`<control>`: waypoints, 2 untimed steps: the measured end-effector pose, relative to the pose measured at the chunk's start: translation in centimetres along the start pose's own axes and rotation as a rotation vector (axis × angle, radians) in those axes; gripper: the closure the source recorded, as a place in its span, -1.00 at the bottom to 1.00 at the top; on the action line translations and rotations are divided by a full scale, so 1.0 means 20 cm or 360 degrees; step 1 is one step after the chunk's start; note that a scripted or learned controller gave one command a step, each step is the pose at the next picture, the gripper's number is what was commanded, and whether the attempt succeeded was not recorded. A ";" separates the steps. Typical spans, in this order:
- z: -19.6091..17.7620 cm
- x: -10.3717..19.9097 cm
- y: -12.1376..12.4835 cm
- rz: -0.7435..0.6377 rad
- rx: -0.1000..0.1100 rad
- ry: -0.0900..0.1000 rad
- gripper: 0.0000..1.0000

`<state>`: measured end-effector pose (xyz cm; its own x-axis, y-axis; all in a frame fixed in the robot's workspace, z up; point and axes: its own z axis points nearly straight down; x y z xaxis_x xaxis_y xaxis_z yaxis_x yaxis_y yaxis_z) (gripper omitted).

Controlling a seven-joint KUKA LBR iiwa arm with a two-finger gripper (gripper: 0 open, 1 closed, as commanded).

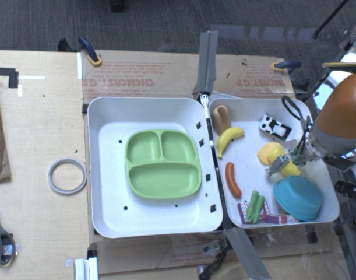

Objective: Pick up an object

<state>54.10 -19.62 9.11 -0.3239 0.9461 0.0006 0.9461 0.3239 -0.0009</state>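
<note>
White bins (102,174). Light green plate (163,163) in left one. Right one: yellow banana (229,139), brown roll (221,118), red-orange sausage (232,179), green pods (254,206), blue bowl (298,198), yellow fruit (271,153), black-and-white toy (274,127). Arm (339,112) orange over grey.

Robotics lab, by the looks. Plywood surface (38,127) w/ two white bins (102,156) held by clamps (90,50), grey office carpet (166,10) beyond. Robot arm (341,115) at the right bin.
</note>
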 end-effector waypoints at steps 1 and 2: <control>0.00 -0.06 -0.16 -0.0046 -0.0005 0.0005 -1.00; -0.05 -0.07 -0.16 -0.0044 -0.0008 0.0000 1.00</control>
<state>51.52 -21.91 10.13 -0.3496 0.9369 0.0006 0.9369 0.3496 0.0042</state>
